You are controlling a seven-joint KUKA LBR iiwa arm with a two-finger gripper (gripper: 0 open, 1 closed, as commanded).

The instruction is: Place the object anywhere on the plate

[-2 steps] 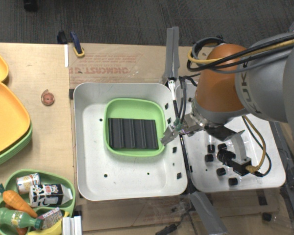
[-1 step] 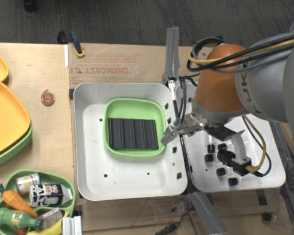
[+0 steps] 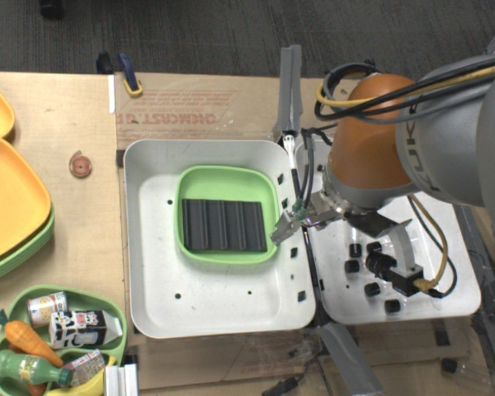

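A green square plate [image 3: 228, 179] sits in the left white bin [image 3: 153, 246], toward its back. A dark grey ribbed slab [image 3: 223, 225] lies flat on the plate and covers most of its floor. My gripper [image 3: 284, 228] hangs at the plate's right rim, just right of the slab, by the wall between the two bins. Nothing shows between its tips. The grey arm with its orange band [image 3: 371, 139] reaches in over the right bin [image 3: 445, 299].
Stacked yellow plates [image 3: 12, 205] lie on the bench at far left. A green bowl of toy food [image 3: 54, 337] stands at lower left. A small pink disc [image 3: 81, 165] lies on the bench. Cardboard [image 3: 190, 114] sits behind the bins.
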